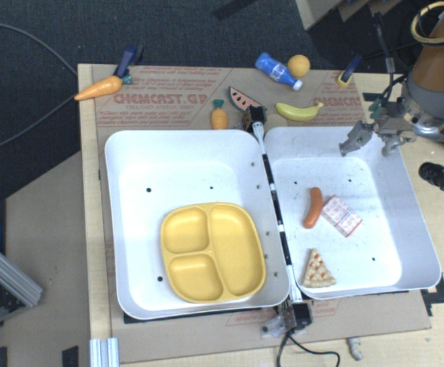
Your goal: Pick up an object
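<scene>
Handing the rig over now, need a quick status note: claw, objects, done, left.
Claw: open, holding nothing, hovering over the far right corner of the right bin.
Right bin objects: sausage, pink checkered packet right beside it, pizza slice near the front edge.
Left bin: yellow divided plate.
Done: nothing picked yet.
Left: descend on one object, close, lift. The sausage looks closest to the claw.

bench [92, 205] | two white bins [130, 174] | carrot [98, 89] | banana [299, 112] | bottle [277, 70]
</scene>
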Available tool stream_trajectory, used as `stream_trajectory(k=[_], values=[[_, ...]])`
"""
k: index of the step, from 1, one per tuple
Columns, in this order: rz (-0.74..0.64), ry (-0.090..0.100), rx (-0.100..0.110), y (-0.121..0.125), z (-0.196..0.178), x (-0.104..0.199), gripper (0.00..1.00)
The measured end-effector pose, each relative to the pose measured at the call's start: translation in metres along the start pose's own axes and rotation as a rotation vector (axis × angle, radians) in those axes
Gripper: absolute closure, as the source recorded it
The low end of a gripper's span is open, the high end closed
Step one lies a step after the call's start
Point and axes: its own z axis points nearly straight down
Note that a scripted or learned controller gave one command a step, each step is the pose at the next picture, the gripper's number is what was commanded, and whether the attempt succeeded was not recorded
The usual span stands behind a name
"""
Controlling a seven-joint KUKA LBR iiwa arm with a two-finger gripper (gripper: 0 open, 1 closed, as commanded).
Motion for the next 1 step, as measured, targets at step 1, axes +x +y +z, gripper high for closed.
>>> stream_trajectory(k=[1], values=[[-0.001, 0.001, 0.001, -0.0362, 0.0997, 0.0687, 0.00]])
